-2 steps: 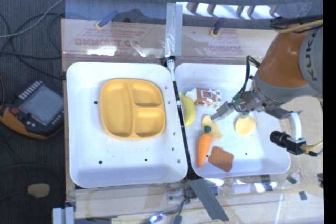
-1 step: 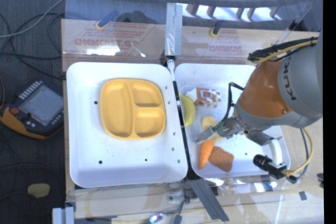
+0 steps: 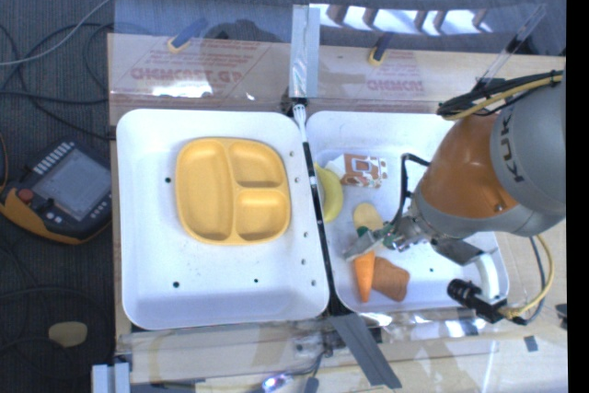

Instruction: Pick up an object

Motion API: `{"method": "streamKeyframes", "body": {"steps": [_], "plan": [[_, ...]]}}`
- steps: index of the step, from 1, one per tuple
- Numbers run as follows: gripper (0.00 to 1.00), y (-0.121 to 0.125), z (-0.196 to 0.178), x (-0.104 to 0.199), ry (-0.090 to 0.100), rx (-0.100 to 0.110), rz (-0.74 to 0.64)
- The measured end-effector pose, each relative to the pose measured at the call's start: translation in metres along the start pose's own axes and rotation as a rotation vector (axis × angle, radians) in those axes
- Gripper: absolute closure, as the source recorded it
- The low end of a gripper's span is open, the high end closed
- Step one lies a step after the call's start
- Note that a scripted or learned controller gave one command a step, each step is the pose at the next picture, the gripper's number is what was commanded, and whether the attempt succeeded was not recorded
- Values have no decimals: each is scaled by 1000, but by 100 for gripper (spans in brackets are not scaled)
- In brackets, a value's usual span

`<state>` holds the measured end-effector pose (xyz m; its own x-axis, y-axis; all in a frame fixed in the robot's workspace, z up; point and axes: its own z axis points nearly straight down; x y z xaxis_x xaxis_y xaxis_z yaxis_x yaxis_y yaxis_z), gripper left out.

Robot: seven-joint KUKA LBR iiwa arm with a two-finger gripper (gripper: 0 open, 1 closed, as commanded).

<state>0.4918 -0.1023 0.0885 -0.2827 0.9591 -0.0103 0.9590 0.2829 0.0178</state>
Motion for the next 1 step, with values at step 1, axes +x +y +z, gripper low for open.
{"method": "streamKeyframes", "body": {"steps": [1], "plan": [[0,36,-91,9,9,26,261]]}}
